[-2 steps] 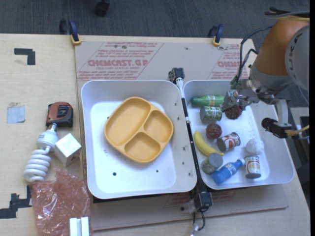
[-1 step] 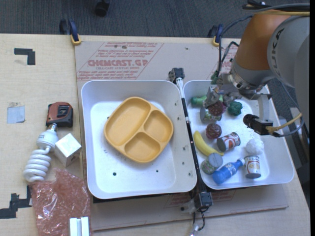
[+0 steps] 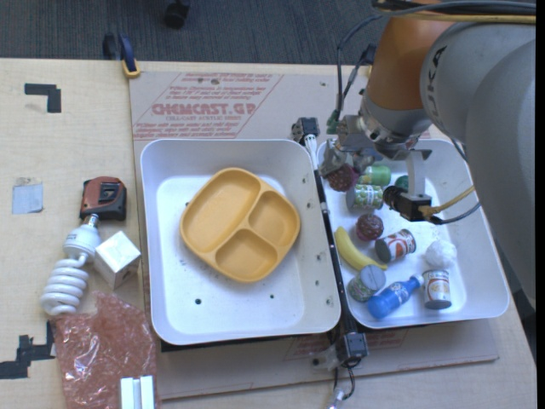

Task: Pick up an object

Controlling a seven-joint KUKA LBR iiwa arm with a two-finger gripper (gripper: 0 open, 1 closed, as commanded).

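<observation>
Clutter is crowding the right bin (image 3: 477, 301), and the hand (image 3: 345, 162) is hanging low over that bin's far left corner, the grey arm (image 3: 485, 83) with its orange band looming in from the right. I cannot tell from where I am standing whether the hand is spread or closed; cables and the wrist are getting in the way. A dark red round object (image 3: 341, 178) is sitting right under the hand, touching or nearly so. Just beside the hand, toward the near side, a green can (image 3: 367, 197) is lying, and further that way a banana (image 3: 353, 250), a dark ball (image 3: 370, 227), a red-and-white can (image 3: 396, 245) and a blue bottle (image 3: 395, 296) are resting on the bin floor, all apart from the hand. Well to the hand's left, a yellow divided plate (image 3: 241, 224) is lying in the left bin (image 3: 166, 313). Beyond that bin, on the surface (image 3: 51, 169), a spiral light bulb (image 3: 68, 271) and a tape measure (image 3: 104, 198) are lying.
</observation>
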